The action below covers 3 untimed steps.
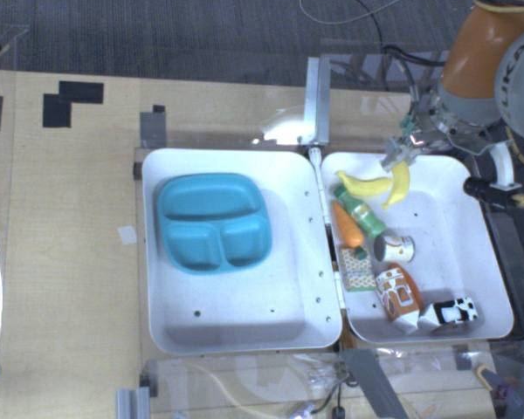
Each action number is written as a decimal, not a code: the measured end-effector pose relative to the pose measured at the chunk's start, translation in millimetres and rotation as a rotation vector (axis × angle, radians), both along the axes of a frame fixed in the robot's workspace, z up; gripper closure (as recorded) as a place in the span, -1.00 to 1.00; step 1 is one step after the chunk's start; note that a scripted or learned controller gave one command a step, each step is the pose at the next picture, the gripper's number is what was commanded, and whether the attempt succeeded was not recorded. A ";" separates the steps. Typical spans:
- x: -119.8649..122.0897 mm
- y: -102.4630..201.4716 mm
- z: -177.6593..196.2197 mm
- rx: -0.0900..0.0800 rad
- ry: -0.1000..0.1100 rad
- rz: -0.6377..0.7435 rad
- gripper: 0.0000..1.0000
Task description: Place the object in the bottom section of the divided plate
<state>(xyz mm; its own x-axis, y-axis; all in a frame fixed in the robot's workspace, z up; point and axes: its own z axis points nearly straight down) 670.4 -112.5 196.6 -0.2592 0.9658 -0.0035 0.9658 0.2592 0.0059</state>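
Observation:
A blue divided plate [213,220] lies in the left bin [236,321], with one wide section at its far side and two smaller ones at its near side. In the right bin [480,260], a yellow banana [375,186] lies near the far wall. My gripper [402,151] hangs over the far part of the right bin, right at the banana's upturned right end. Whether it touches the banana I cannot tell. The plate holds nothing.
Beside the banana lie a green bottle [361,216] and an orange carrot [348,223]. Nearer the front are a small can [395,249], a patterned pad [358,271], an orange carton [398,295] and a black-and-white toy [455,312]. A raised divider [328,234] separates the bins.

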 end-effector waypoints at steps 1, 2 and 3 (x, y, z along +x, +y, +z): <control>0.8 -9.3 -84.4 0.000 -0.011 -0.262 1.00; -33.1 47.3 -10.0 0.001 0.000 0.031 1.00; -20.1 131.0 -10.8 0.002 0.001 0.019 1.00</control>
